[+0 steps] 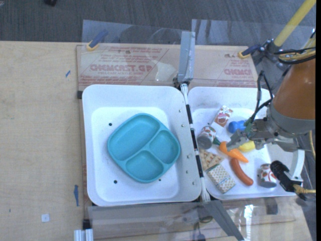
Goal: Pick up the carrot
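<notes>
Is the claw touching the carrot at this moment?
Cannot tell. In the camera view the claw sits right over the carrot in the right bin, overlapping its upper end, but neither contact nor gap shows plainly.

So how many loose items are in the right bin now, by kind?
Cans: 3
Carrot: 1
Sausage: 1
Crackers or boxes: 2
Blue piece: 1
Yellow piece: 1
Total: 9

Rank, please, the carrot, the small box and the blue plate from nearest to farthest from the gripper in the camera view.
1. Carrot: right bin, just below the gripper.
2. Small box: right bin, toward its near-left corner.
3. Blue plate: left bin, well across the divider.
</notes>
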You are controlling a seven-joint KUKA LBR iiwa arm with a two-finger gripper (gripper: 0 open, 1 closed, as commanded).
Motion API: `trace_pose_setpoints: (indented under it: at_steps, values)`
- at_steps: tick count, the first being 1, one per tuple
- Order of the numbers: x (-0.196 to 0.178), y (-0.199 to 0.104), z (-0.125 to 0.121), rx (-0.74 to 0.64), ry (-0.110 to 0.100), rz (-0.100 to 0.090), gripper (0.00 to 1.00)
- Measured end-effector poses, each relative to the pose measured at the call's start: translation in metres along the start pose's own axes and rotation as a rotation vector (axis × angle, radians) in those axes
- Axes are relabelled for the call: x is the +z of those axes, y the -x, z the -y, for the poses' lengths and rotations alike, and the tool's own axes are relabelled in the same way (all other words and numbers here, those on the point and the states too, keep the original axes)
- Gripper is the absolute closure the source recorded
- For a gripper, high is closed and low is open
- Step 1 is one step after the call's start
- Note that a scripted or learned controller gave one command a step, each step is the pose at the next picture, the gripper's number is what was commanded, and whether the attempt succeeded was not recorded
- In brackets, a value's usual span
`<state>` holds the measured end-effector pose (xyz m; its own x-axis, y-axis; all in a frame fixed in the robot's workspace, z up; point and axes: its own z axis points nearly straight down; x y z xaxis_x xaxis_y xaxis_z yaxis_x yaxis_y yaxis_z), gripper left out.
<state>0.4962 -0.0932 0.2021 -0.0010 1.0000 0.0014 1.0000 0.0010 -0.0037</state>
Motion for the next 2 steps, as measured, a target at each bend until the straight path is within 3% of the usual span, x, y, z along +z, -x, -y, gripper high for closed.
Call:
trace_pose_setpoints:
  at_steps: [1,2]
  values:
    - [0.079,0.038,-0.033,-0.206,0.002,0.0,0.0]
    - [0.112,0.03,-0.069,-0.638,0.012,0.006,0.0]
